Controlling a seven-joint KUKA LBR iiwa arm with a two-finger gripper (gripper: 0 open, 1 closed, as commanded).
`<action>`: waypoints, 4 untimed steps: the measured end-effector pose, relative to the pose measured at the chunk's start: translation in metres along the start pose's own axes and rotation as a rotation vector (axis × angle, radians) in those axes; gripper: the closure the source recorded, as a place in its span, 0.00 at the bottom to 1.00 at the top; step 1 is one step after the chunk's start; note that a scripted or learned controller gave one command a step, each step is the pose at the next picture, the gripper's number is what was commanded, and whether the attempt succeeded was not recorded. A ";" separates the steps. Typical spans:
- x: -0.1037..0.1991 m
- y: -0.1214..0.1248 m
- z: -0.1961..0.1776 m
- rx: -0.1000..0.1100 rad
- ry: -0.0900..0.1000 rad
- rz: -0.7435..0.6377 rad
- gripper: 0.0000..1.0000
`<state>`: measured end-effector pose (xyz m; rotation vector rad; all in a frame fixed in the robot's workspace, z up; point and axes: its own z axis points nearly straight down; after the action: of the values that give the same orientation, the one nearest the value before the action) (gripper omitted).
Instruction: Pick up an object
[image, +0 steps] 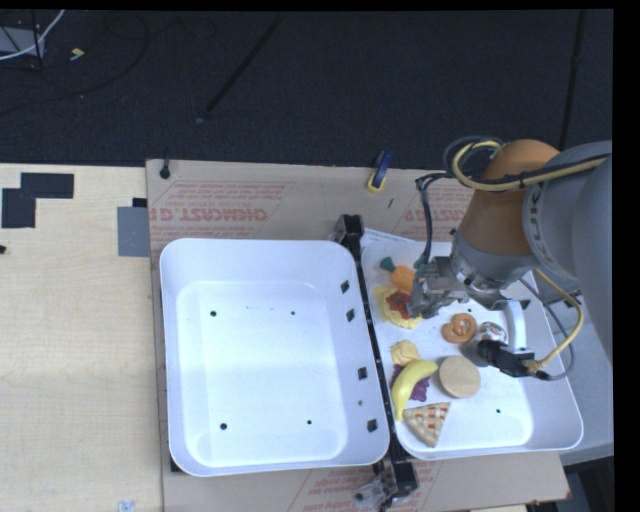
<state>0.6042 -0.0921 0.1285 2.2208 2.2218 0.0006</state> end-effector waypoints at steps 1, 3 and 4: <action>-0.038 -0.048 0.042 0.005 0.001 0.004 1.00; -0.023 -0.001 0.032 -0.001 0.000 -0.001 1.00; -0.024 -0.004 0.032 0.003 0.001 0.002 0.00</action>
<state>0.5998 -0.1157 0.0966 2.2246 2.2219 -0.0023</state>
